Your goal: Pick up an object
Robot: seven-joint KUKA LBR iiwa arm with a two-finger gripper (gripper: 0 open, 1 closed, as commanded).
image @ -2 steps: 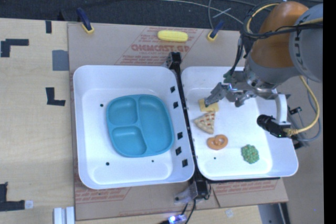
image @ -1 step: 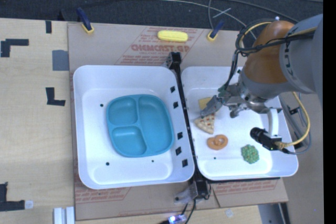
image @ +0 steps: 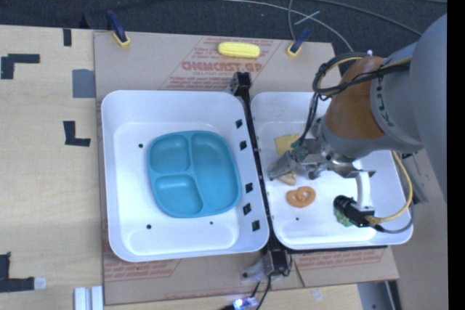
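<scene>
Lying just beside tool (image: 289,169): pretzel (image: 300,196)

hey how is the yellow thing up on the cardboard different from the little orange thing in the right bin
The yellow piece is a smooth, elongated bar; the orange piece is a small looped pretzel shape. The yellow piece lies outside both bins on the cardboard, far from the gripper; the orange piece lies in the right bin, just below it.

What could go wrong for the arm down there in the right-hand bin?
The end effector sits low in the right bin, beside a yellowish piece and a pretzel-shaped item. It might nudge either one away rather than lift it. It is also near the divider between the bins, so it could scrape it. The loose cable might snag.
</scene>
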